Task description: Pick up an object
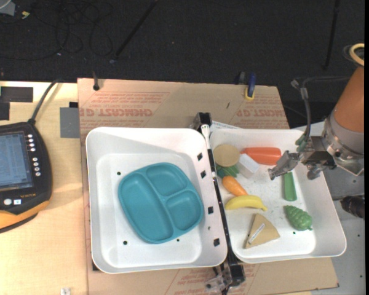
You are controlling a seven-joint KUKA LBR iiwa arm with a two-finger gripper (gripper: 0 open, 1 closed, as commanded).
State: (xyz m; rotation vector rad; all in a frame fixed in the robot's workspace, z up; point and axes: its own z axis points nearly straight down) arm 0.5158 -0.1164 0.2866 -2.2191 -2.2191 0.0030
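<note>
Gripper point(298, 164) was hanging over the right bin point(332, 238) with its two fingers spread wide, nothing between them. A green stick-shaped piece point(289, 186) lay right under it. Rest of the toy food was scattered around: orange carrot point(230, 184), banana point(245, 202), green bumpy thing point(298, 217). Teal divided plate point(160, 201) sat in the left bin point(104, 165).

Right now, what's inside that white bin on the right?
The right bin holds toy food: a banana, carrot, sandwich wedge, green stick, bumpy green piece and more. The gripper covers whatever lies beneath it.
</note>
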